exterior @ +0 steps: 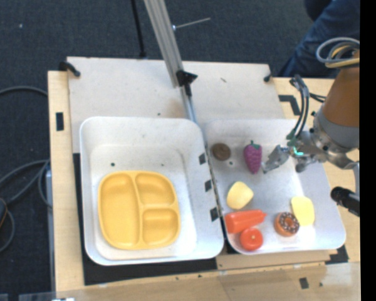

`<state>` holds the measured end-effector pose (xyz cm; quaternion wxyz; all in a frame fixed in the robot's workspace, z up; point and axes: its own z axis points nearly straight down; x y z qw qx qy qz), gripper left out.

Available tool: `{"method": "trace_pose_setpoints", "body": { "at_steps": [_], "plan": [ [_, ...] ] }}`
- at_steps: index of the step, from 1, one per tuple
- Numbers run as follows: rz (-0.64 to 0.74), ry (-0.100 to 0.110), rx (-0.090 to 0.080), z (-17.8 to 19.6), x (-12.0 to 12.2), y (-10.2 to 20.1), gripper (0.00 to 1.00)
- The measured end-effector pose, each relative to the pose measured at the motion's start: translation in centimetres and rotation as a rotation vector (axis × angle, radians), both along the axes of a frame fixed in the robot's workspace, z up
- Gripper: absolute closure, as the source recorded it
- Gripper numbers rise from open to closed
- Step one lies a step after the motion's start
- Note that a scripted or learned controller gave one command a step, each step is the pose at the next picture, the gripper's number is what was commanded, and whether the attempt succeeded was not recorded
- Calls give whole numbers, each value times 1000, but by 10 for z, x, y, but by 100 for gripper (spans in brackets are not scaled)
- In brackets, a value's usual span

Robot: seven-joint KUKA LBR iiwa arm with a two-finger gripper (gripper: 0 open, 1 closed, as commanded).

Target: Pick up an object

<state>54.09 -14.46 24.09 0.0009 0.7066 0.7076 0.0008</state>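
- The gripper (pixel 277 158) hangs over the right bin (pixel 323 187), near its far edge and just beside the purple fruit (pixel 254 157). From this view I cannot tell how its jaws stand, and nothing shows between them.
- No object is lifted yet. 7 lie in this bin: the purple fruit and a brown disc (pixel 221 151) along the far edge, a yellow lump (pixel 239 195) near the left wall, a carrot (pixel 244 219), a tomato (pixel 251 238) and a donut (pixel 287 224) along the near edge, and a yellow block (pixel 302 210) touching the donut.
- The purple fruit looks like the target in hand, being closest.
- To do it well, I judge the gripper should center over the fruit, straddle its narrow width and descend straight.
- Open room: bare floor lies between the fruit and the right wall, so the approach is free there.
- The near edge is crowded; carrot and tomato touch, so a grasp there risks nudging neighbors.
- The left bin (pixel 138 140) holds a yellow tray (pixel 138 207) toward its near edge.
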Motion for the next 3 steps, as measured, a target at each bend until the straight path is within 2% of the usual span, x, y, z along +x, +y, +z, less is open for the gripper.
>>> {"method": "trace_pose_setpoints", "body": {
  "at_steps": [2, 3],
  "plan": [
    [-3, 6, -1, -93, -3, -16, 0],
    [-4, 0, -1, -140, -3, -17, 0]
  ]
}}
